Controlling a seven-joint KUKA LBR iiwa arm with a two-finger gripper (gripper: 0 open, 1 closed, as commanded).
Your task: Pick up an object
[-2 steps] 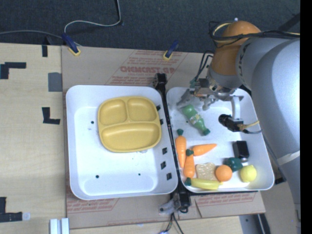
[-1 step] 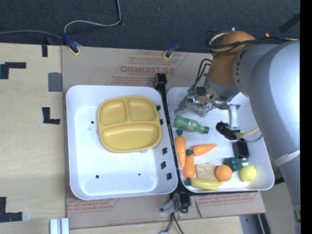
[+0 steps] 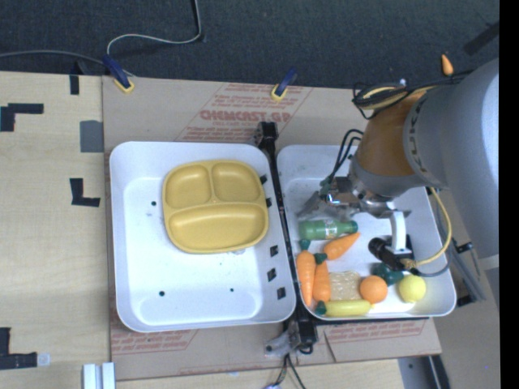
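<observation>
1. Two white bins are being viewed from above at a slant, side by side on a cardboard sheet (image 3: pixel 243 112) over a wooden bench.
2. The left bin (image 3: pixel 134 217) is being occupied by a yellow tray (image 3: pixel 216 205) with three compartments, lying flat toward the bin's far half.
3. The right bin (image 3: pixel 442 298) is being reached into by the grey arm (image 3: pixel 454 136) from the right, its orange band (image 3: pixel 385 144) being seen above the wrist.
4. The gripper (image 3: pixel 328 203) is being held low over the far left part of the right bin, just above a green bottle (image 3: pixel 323 229); how far it is open cannot be told, and nothing is being seen between its fingers.
5. The toy foods are being kept in the near half of the right bin: the green bottle lying on its side, one carrot (image 3: pixel 340 245) touching its right end, two more carrots (image 3: pixel 313 279) side by side below it.
6. Along the near wall a yellow banana (image 3: pixel 347 306), an orange (image 3: pixel 374 288) and a lemon (image 3: pixel 412 288) are being seen in a row, left to right
7. A black cable (image 3: pixel 162 39) is being trailed over the dark floor beyond the bench
</observation>
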